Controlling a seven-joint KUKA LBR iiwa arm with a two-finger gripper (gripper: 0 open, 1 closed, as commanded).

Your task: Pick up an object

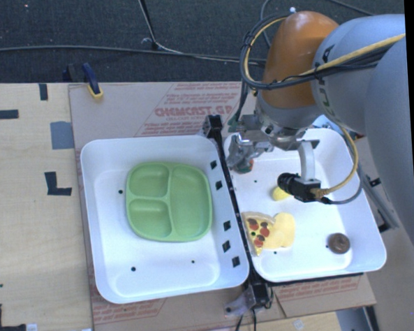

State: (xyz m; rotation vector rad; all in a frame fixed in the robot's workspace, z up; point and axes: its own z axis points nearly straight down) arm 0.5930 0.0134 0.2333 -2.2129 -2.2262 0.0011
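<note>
On the left of the surface [28,207] sits the left bin [108,272], and in it a green divided plate [169,202] lies flat, a little toward the far side. Just right of the divider, the right bin [359,253] holds a pizza-slice toy [267,232] at its near left, lying flat against the divider wall, with its pale crust pointing right. A small yellow object [279,192] lies just beyond it toward the far side, touching or tucked under a black fitting on the arm's cabling. A small brown round object [338,243] rests near the bin's near right corner, well apart from the pizza. The arm [305,57] comes in from the far right, its orange band above the wrist, and bends down over the far left part of the right bin. The hand [240,158] points down close to the divider, beyond the pizza slice; whether its fingers are apart or together cannot be told, and nothing is seen between them.
</note>
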